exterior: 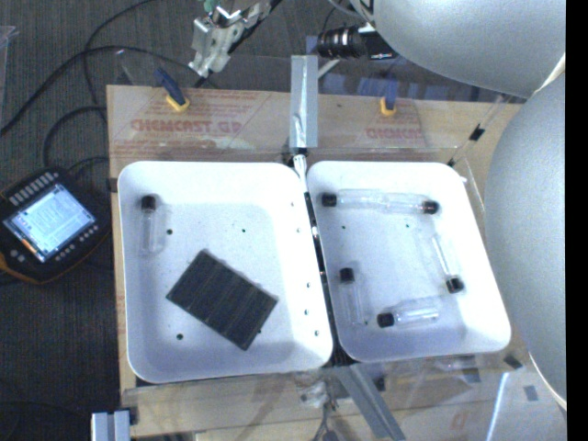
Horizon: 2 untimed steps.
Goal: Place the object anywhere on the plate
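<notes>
Nearest the camera: left bin (pixel 129 246) holds the dark ribbed plate (pixel 221 299), lying flat and rotated at a slant, in the lower half of the bin floor. Up in that bin's far-left corner, one clear vial with a black cap (pixel 152 223), standing lengthwise along the left wall, well apart from the plate, not touching it. Right bin (pixel 478 246) has several more clear black-capped vials: one near the bottom (pixel 409 317), one by the left wall (pixel 349 292), one along the right side (pixel 443 263), and a long one across the far edge (pixel 378 200). Teach pendant (pixel 48 223) with lit screen sits on the floor left of the bench. Farther back, past the bins, the gripper (pixel 208 61) hangs above the board's far edge, well away from both bins, nothing between the fingers; too small and blurred, can't tell if they're apart or together. Grey arm (pixel 459 26) bulks over the top right.
</notes>
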Tool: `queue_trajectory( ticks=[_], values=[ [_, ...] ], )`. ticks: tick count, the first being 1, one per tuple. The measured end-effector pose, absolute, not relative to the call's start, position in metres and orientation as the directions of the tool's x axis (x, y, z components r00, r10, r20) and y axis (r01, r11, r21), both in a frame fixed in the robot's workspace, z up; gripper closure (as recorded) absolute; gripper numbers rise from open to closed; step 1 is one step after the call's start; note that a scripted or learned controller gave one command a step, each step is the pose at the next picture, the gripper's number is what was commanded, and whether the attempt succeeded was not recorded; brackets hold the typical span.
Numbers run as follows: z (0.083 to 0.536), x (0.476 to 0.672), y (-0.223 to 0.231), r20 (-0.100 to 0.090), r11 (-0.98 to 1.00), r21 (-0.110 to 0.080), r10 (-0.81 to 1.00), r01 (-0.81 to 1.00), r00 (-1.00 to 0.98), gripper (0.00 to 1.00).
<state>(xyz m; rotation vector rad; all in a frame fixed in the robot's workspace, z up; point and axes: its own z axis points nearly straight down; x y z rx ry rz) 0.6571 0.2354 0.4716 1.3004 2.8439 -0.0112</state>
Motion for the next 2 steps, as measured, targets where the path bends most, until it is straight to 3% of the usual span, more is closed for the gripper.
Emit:
queue_trajectory(
  ticks=[2],
  values=[
    [0.4901,0.6577,0.2377,-0.022,0.655,0.0,0.755,0.755,-0.655,1.0]
  ],
)
